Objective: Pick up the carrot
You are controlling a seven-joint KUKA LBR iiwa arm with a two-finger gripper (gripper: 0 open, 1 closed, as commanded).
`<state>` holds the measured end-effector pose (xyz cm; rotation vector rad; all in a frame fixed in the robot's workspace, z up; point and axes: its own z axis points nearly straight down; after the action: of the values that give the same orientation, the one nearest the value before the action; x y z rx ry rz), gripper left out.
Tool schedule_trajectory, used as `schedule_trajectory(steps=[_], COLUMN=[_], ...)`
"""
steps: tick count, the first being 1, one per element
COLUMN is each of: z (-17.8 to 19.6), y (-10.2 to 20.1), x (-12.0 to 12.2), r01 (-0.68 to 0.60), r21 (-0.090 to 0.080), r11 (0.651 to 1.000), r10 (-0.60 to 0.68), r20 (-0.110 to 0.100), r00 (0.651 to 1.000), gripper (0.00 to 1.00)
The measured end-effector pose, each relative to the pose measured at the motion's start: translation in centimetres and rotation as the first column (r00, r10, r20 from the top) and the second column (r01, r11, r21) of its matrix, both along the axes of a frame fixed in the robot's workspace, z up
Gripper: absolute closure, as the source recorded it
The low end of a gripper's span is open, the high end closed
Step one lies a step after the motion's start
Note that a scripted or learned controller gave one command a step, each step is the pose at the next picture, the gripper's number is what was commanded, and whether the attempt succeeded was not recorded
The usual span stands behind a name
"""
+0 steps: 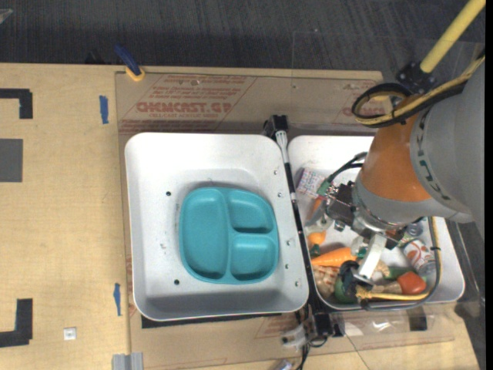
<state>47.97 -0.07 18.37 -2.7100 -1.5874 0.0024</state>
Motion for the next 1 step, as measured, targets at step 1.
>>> schedule_trajectory(steps=[1], z=[0.00], y=[0.00], x=[0.00], r01=[0.000], r21=[0.000], r11=[1.000], r10=[0.000], r20=[0.000], r00=[1.000], gripper=[0.00])
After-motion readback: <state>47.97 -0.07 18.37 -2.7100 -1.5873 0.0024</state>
